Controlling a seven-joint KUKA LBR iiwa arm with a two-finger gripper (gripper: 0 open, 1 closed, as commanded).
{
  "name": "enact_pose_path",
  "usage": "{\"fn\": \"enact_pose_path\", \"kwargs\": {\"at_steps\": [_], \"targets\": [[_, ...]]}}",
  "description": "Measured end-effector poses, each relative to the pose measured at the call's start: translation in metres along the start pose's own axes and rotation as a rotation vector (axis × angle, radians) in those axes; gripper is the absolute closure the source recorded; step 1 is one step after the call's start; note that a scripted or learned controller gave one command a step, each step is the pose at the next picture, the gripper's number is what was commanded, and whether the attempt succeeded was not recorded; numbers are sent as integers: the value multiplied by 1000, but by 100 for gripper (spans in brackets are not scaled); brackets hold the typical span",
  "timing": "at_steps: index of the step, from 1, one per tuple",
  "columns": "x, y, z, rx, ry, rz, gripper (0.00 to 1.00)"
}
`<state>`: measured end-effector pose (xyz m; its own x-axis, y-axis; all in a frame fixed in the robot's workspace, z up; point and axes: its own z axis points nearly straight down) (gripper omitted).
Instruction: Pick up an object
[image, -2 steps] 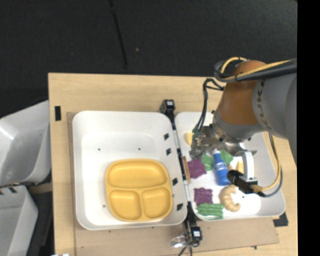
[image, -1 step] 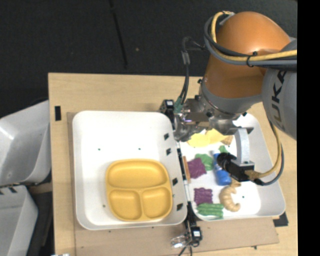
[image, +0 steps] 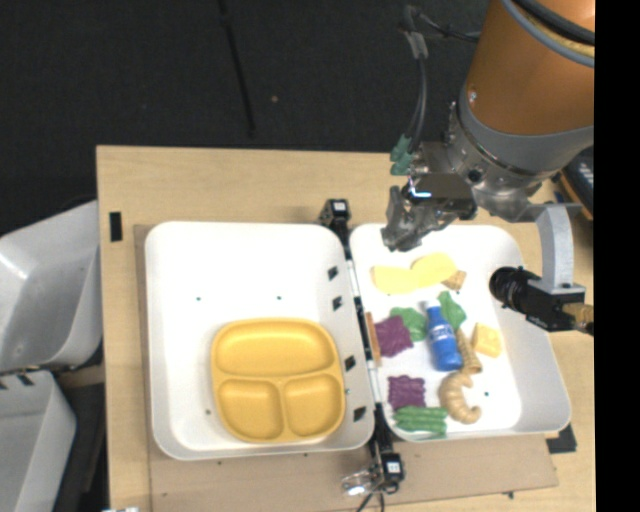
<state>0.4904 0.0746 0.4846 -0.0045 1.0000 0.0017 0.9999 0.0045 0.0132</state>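
We count two white bins (image: 160, 330) on the table (image: 230, 180); in the left one, one yellow divided tray (image: 277, 378); in the right one, two purple pieces (image: 393, 335), two green pieces (image: 420, 420), one blue bottle (image: 441, 337), one pale yellow flat piece (image: 412, 274), one small yellow wedge (image: 488, 342), and one tan curled piece (image: 458, 392); a few smaller bits we cannot tell apart.

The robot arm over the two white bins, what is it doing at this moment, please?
The grey and orange arm reaches in from the right, and its gripper hangs over the far left corner of the right bin, just above a pale yellow piece. Nothing is seen between its fingers. That bin holds small toy foods, among them a blue bottle. The left bin holds a yellow divided tray.
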Motion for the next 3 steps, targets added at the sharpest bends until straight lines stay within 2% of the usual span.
{"fn": "enact_pose_path", "kwargs": {"at_steps": [1,2,3], "targets": [[-65,-4,156,30,-6,9,100],[-63,-1,141,18,-5,-1,100],[39,0,62,7,1,-8,100]]}}
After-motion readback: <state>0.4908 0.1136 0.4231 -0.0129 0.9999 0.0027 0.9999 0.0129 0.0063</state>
